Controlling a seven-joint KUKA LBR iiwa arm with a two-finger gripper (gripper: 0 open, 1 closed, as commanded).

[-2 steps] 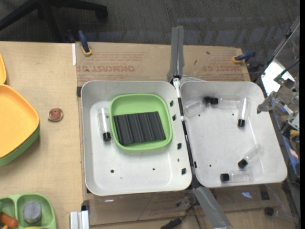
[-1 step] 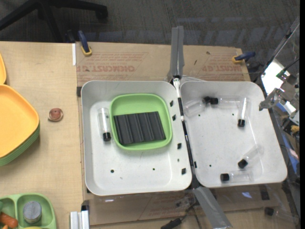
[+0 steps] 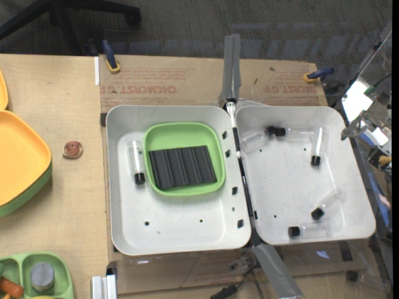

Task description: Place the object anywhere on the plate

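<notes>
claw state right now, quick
Claw: cannot be told. It sits at the right bin's far right edge, too blurred to read. No tube can be seen in it.

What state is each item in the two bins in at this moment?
Green plate: flat in the left bin, dark ridged block lying on it.
Tube beside plate: lying on left bin floor, off the plate.
Tube at right bin's upper right: lying down.
Tube at right bin's top: lying down.
Two tubes at right bin's lower corner: lying down.
</notes>
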